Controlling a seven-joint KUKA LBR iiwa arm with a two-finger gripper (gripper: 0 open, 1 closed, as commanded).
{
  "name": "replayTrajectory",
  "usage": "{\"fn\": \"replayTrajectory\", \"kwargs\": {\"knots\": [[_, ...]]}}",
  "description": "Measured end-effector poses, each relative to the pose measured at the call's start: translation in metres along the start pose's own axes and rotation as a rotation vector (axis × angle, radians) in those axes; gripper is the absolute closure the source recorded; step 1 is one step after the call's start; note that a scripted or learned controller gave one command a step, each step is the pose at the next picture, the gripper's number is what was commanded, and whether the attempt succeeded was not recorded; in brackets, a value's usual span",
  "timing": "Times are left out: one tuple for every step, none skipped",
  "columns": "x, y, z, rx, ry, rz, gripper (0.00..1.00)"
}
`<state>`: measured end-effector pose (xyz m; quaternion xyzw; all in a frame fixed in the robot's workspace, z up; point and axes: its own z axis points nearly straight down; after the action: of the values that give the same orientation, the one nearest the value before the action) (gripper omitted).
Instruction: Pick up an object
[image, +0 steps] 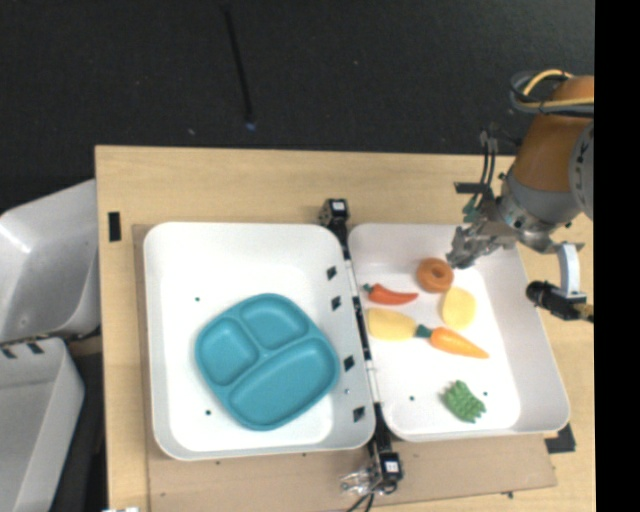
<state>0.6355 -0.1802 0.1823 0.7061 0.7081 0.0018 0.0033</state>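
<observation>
I see a pale wood bench (250, 185) on a dark, speckled floor (150, 70). A thin dark cable (238, 62) runs across the floor beyond the bench. Left of the bench stands white furniture (40, 270), evenly lit.

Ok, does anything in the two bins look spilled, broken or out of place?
Nothing stands out. The blue divided plate lies flat in the left bin; the toy foods sit loosely scattered in the right bin, none spilled over the rims.
</observation>
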Motion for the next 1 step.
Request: {"fn": "replayTrajectory", "kwargs": {"knots": [[-0.0016, 0.0079, -0.046, 0.001, 0.0, -0.001, 1.0]]}}
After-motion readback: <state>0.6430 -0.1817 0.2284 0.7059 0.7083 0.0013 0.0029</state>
